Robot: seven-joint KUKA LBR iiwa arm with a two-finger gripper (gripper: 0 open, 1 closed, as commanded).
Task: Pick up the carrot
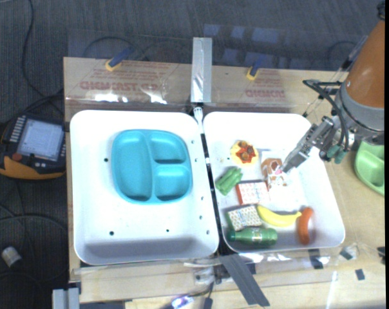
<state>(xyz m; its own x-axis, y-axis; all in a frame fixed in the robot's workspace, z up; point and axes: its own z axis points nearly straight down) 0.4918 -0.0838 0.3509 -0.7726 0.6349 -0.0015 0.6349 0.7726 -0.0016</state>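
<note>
The carrot [305, 225], a short orange piece with a darker tip, lies in the front right corner of the right bin [323, 179], just right of a yellow banana [276, 216]. My gripper [290, 164] reaches in from the right and slants down to the left over the middle of that bin. Its tip is beside a small brown and pink item [272, 168], well behind the carrot and to its left. Nothing shows in its grasp.
The right bin also holds a yellow and red toy [245, 151], a green pickle [228, 180], a red and white box [251, 190], a checked packet [244, 217] and a green bottle [254, 237]. A blue divided tray [151, 164] sits in the left bin [91, 230].
</note>
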